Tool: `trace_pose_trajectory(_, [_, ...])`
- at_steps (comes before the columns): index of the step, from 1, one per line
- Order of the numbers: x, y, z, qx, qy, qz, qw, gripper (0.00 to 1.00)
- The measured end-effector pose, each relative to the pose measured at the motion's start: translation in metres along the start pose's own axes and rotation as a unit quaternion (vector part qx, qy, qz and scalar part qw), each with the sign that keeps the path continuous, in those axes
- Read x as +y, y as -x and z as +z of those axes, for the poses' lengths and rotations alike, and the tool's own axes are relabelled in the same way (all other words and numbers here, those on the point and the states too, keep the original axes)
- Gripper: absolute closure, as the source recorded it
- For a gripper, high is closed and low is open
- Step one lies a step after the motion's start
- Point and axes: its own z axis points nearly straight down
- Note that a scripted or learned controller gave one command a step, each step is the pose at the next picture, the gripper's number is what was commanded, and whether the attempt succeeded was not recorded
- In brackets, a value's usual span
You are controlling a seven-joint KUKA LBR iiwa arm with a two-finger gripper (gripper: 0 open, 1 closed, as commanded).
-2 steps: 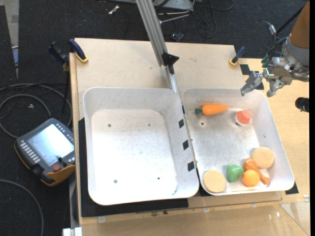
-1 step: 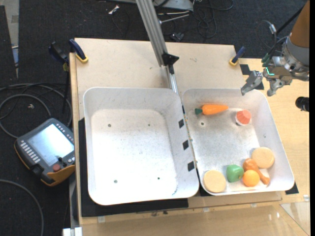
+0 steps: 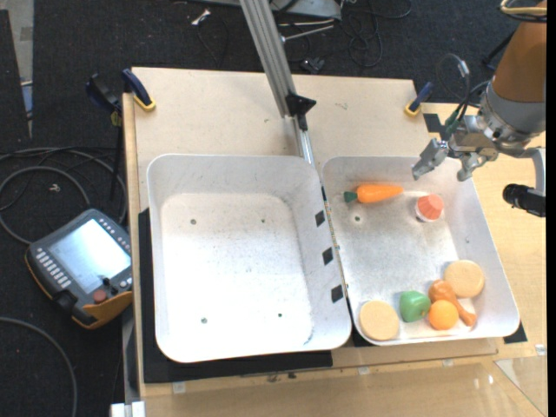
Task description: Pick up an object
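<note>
Approach step: pincer spread wide, holding nothing, above right bin. Next: descend onto carrot (nearest target, judged).

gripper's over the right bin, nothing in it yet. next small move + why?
Probably straight down toward the small red-and-white piece. The gripper hangs open just above the bin's back edge with nothing between its fingers, and that piece lies nearest, apart from the carrot.

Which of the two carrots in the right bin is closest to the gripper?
The lone carrot with its green stem end pointing left, lying near the bin's far edge just left of the gripper. The other carrot sits in the near-corner cluster.
</note>
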Motion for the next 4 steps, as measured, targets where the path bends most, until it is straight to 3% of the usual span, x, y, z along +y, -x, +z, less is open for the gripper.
trace_pose_trajectory(1, [0.002,-0.004,0.044,0.0,0.0,0.0,1.0,0.0])
trace_pose_trajectory(2, [0.006,-0.003,0.098,-0.004,0.01,0.0,0.9999,0.0])
trace_pose_trajectory(3, [0.008,-0.003,0.083,-0.005,0.014,0.0,0.9999,1.0])
trace_pose_trajectory(4, [0.01,0.002,0.039,-0.001,0.005,0.001,1.0,1.0])
